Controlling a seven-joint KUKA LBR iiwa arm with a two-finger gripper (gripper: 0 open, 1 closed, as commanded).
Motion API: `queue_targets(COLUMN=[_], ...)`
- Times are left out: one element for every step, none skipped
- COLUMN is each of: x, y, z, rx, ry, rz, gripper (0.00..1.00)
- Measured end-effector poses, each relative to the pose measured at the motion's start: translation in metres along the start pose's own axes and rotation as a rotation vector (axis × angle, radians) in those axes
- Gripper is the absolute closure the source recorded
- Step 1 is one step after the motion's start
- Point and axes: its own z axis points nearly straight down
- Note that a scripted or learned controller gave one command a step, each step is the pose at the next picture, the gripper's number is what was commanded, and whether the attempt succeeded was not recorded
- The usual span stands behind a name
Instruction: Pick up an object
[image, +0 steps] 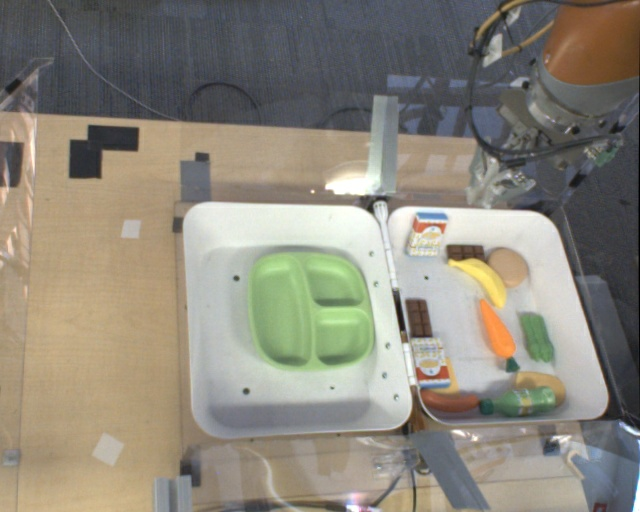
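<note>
The left bin (200, 330) held a green divided tray (308, 310), lying near the bin's centre and slightly toward its far edge. No loose object lay beside it.

The right bin (575, 290) held all candidate objects. Along its left edge lay a chocolate bar (418, 318), with a small carton (430, 362) just nearer the front. A second carton (426, 234) sat in the far-left corner. A second chocolate piece (466, 254) lay close to a banana (482, 281), and a round beige object (508, 266) touched or nearly touched the banana at its right. A carrot (497, 330) lay near the bin's centre, with a green vegetable (537, 337) just beside it. Along the front edge, a sausage (451, 402), a green bottle (520, 403) and a yellowish object (540, 382) were packed closely together.

The arm (585, 45) stood above the far-right corner of the right bin, outside the rim. The gripper (500, 180) was partly visible there among cables; whether it was spread or closed could not be told, and nothing was seen in its hold.

Judged risks: the front-edge group was crowded, so a descent there could strike two objects or the bin wall. Objects against the left edge left little clearance for one side of the gripper. The banana's curved surface could slip out of a closing grasp.
</note>
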Motion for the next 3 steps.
queue_targets(x=[-0.046, -0.006, -0.034], y=[0.057, 0.009, 0.042], z=[-0.063, 0.015, -0.040], rx=[0.000, -0.005, 0.000], ry=[-0.006, 0.004, -0.004], rz=[0.057, -0.197, -0.031], gripper=[1.00, 1.00, 1.00])
